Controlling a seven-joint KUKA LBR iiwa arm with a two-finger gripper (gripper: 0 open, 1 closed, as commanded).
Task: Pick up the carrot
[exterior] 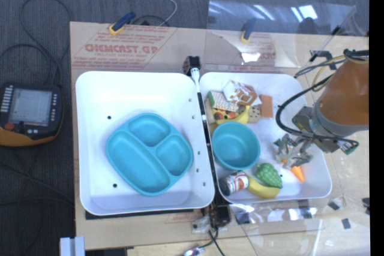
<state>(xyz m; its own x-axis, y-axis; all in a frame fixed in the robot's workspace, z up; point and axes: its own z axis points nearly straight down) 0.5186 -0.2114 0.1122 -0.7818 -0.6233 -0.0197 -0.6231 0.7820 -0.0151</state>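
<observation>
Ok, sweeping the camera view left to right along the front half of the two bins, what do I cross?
Blue divided plate → blue bowl → small can → green fruit resting on a banana → gripper → carrot, close beside the gripper.

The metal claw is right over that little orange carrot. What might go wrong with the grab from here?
The carrot is small and lies close to the right bin's wall, so the gripper may bump the wall or close beside it. The banana and green toy lie nearby and could get nudged.
</observation>
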